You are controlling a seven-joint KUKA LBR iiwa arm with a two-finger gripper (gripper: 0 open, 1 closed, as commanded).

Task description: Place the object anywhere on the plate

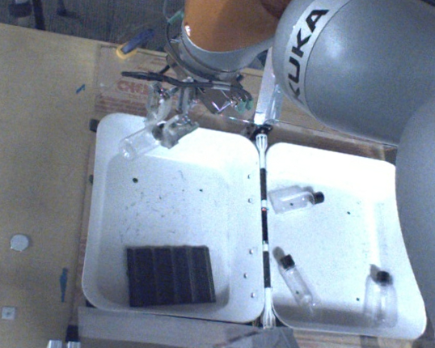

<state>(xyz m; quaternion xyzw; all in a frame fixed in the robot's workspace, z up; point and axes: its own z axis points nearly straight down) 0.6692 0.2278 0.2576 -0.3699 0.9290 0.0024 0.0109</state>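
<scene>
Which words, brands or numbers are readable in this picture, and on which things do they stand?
"KUKA": black letters on the grey arm.
Reddish print on the bench edge behind the left bin: too blurred to read.
No other text is legible.

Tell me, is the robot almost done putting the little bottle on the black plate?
About halfway. One clear bottle is already over the left bin, the one with the plate. It sits right at the hand, at the far corner; whether it is gripped is unclear. Still to do: carry it across to the plate and set it down.
</scene>
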